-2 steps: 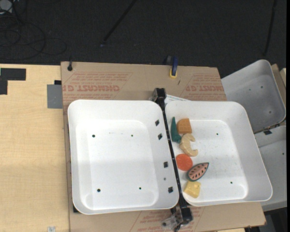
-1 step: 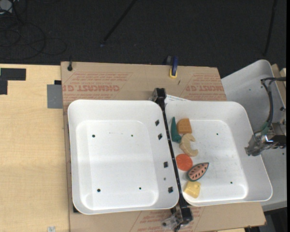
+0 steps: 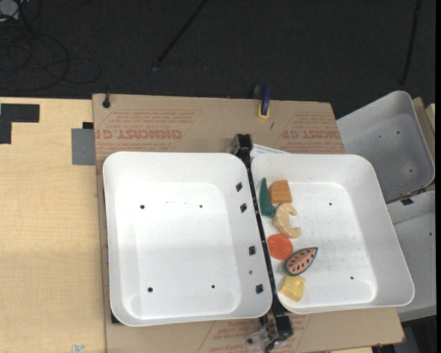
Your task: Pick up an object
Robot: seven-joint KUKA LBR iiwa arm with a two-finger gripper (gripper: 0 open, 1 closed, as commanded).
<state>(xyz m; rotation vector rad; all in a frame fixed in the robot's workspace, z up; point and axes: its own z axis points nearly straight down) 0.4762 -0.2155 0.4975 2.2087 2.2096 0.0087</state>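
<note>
White plastic, two shallow bins side by side on the worktop [image 3: 44, 219]; from the overhead camera I see everything worth picking crowded along the left wall of the right-hand bin [image 3: 375, 219], beside the black divider. Top to bottom: a dark green curved piece [image 3: 266, 199], an orange block [image 3: 281, 192], a cream curled piece [image 3: 287, 221], a red-orange round disc [image 3: 280, 247], a watermelon-slice toy [image 3: 300, 260], and a yellow chunk [image 3: 292, 289]. The row runs lengthwise along that wall. I cannot tell the claw's state; my guess is any approach from the right must cross the bin's open floor.

Six small toys [image 3: 287, 230] along right bin's [image 3: 367, 234] left wall
</note>
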